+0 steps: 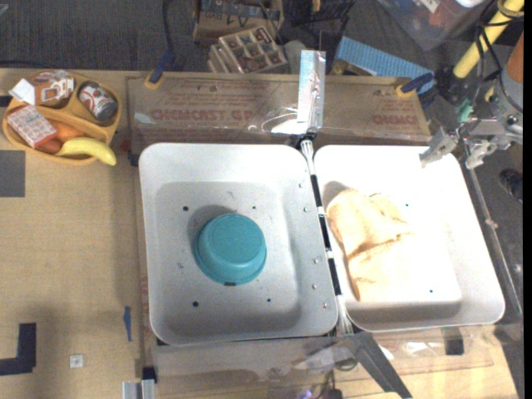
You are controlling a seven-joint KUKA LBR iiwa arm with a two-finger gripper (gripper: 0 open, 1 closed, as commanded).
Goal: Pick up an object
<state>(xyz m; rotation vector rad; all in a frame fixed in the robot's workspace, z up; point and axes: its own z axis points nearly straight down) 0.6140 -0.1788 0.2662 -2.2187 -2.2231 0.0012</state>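
Left white bin (166, 173): round teal plastic bowl (231, 248), inverted, centred, freely reachable.
Right white bin (474, 248): crumpled tan cloth (364, 231) against the divider.
Pincer (455, 144): at the bin's corner; closure cannot be told.

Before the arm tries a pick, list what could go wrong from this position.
1. The teal bowl lies upside down in the left bin; its smooth domed base gives two fingers little to pinch, so they may slip off.
2. The tan cloth in the right bin lies against the dividing wall, so a descent there may strike the rim.
3. The gripper sits at the right bin's far corner, so a wrong descent could hit that edge.
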